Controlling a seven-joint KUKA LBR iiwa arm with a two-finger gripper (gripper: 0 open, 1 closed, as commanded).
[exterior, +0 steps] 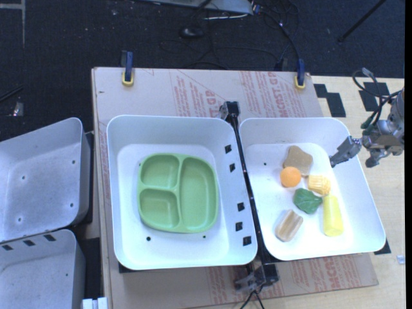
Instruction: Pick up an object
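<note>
White plastic makes up the two shallow bins on the wooden bench (161,89). The left bin (122,140) holds a green divided plate (178,193), which has three compartments and lies flat near the middle. The right bin (360,230) holds a small cluster of play food, all lying toward its centre and lower half.

The gripper (360,148) sits at the upper right rim of the right bin, above and to the right of the cluster and well apart from every piece. One dark finger (344,151) points left over the bin's edge; a second one angles down on the right, so the two stand spread apart with nothing between them. It touches none of the food.

Within the cluster, the yellow tube-shaped piece (332,215) lies lengthwise at the right, closest to the bin's right wall. The tan piece (298,159) lies at the top, nearest the gripper. The beige roll (289,225) lies at the bottom left. The green leafy piece (308,201) sits between them, just beside the yellow tube. A small yellow ridged piece (319,185) lies just above it, with the orange ball (290,177) to its left, beside the tan piece.
</note>
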